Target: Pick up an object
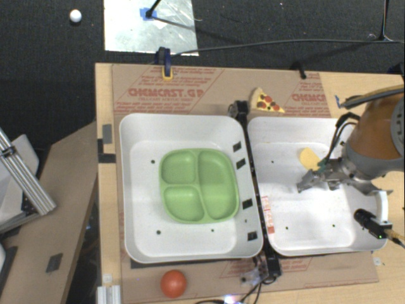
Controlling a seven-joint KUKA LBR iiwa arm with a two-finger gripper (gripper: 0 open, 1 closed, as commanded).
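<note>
Two shallow white plastic bins sit side by side on a brown cardboard sheet [209, 84] printed with red "CHEMCAST GP" lettering, repeated and partly cut off at right. Left bin [136, 144]: rounded corners, smooth matte walls, holds a light green plastic divided plate [199, 185], squarish with rounded corners and four compartments, lying flat near bin centre. Right bin [285, 233]: same shape, a small red label or marking on its floor near the left wall, too small to read. Yellow flat rounded object [309, 157] lies on the right bin floor toward the upper middle, looks like a toy chip or slice, exact type unclear. Gripper [311, 182] is low in the right bin, metallic grey, just beside and below the yellow object; cannot tell whether its fingers are apart or together, and nothing is visibly held. Arm [373, 135] comes in from the right, orange band above grey wrist, black cables looped along it. Toy pizza slice [266, 101], yellow with red dots, triangular, lies on the cardboard just above the gap between the bins. Red-orange ball [173, 283], tomato-like, sits on the cardboard below the left bin. Blue-and-yellow clamp [164, 62] grips the cardboard's top edge. Crinkled silver foil sheet [150, 18] on dark floor above, small white ball [76, 16] to its left.
</note>
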